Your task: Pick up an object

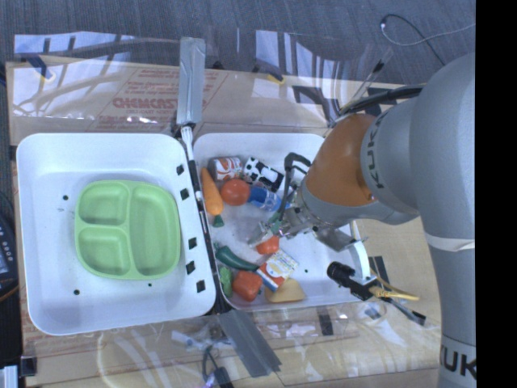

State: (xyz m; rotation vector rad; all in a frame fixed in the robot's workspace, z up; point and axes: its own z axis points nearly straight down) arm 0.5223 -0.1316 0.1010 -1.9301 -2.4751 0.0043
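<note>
My gripper (268, 233) hangs low in the middle of the right bin (307, 148), under the orange-banded wrist. A small orange-red piece (269, 246) lies right below its tip, touching or nearly so. Around it are a red tomato (235, 191), an orange carrot (212, 196) along the left wall, a blue piece (262, 198), a black-and-white toy (256, 169) and a small can (226, 166). Toward the front lie a green pepper (233, 258), a red item (247, 284), a small carton (278, 268) and a yellow wedge (287, 292).
The left bin (40, 217) holds a green divided plate (127, 229). The arm's bulk covers the right half of the right bin. A grey divider strip (191, 79) runs between the bins at the back.
</note>
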